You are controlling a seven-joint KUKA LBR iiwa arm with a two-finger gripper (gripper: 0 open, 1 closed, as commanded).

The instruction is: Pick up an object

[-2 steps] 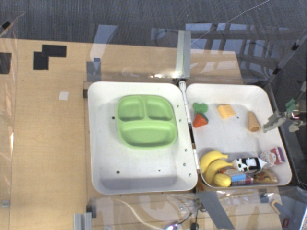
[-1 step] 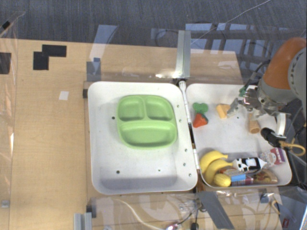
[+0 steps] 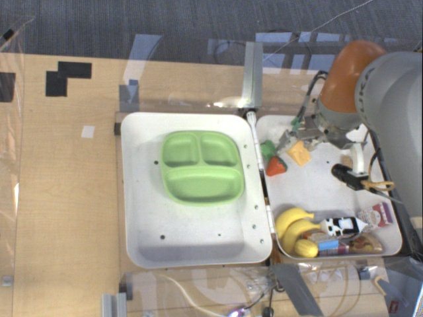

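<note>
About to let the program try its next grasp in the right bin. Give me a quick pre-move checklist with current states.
1. Gripper over the right bin: ok.
2. Object between fingers: cannot tell, wrist blocks the view.
3. Nearest target, yellow block, just below the gripper: ok.
4. Strawberry lies apart from the yellow block: ok.
5. Bananas crowded against the cow toy and the bin's near wall: not ok for an easy pick.
6. Green plate in the left bin, out of the way: ok.

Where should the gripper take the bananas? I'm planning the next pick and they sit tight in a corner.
Probably across the upper curved back of the bananas, coming straight down from above. They lie flat in the right bin's near-left corner, with the bin wall at their left and a cow-patterned toy at their right, so a sideways approach looks blocked. The upper side faces bare floor.
</note>
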